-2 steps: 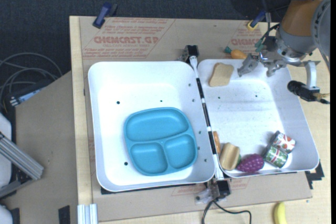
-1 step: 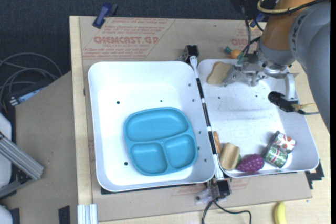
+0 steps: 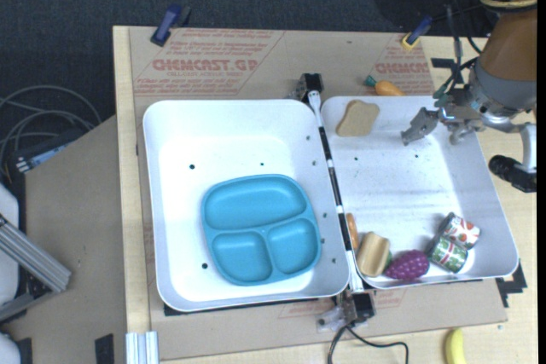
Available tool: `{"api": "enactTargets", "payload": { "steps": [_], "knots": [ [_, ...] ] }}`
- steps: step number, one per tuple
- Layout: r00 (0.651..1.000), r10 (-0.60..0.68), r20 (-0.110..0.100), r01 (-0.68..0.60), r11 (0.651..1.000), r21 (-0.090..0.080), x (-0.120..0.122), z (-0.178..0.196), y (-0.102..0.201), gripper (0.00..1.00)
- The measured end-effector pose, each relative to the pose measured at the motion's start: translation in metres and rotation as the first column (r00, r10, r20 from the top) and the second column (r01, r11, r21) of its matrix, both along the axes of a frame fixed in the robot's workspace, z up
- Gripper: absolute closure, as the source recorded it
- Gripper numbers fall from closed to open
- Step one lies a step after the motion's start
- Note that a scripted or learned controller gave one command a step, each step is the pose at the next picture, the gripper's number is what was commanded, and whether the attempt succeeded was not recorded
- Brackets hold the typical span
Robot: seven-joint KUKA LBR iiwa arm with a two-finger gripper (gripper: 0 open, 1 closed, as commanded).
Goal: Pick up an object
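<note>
Yellow, and cut off by the bottom edge of the frame at lower right, a banana-like object lies on the bench outside the bins. Just above it, along the lower edge of the right bin, sits a row of small items: a tan bread-like piece, a purple bunch of grapes touching it, and two green, red and white cans just beside the grapes in the lower right corner. A thin orange item lies against the bin's left wall, next to the bread-like piece. In the upper left corner of the same bin rests a tan slice of toast. Beyond the bin's upper rim, a small orange carrot lies on the cardboard.

The left bin holds a blue divided plate in its lower half.

At the right of the frame, the gripper hangs over the upper right part of the right bin, well apart from every item; whether its claw is apart or together cannot be told.
</note>
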State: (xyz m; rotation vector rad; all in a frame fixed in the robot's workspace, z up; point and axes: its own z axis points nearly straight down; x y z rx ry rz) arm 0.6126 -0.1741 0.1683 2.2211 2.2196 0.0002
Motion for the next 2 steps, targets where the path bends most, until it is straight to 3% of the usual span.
{"api": "enactTargets", "payload": {
  "steps": [1,2],
  "knots": [
    [1.000,0.001,0.000,-0.001,1.000,0.000,0.054,-0.035,0.041,0.00],
    [1.000,0.002,-0.004,-0.002,1.000,0.002,0.053,-0.078,0.062,0.00]
  ]
}}
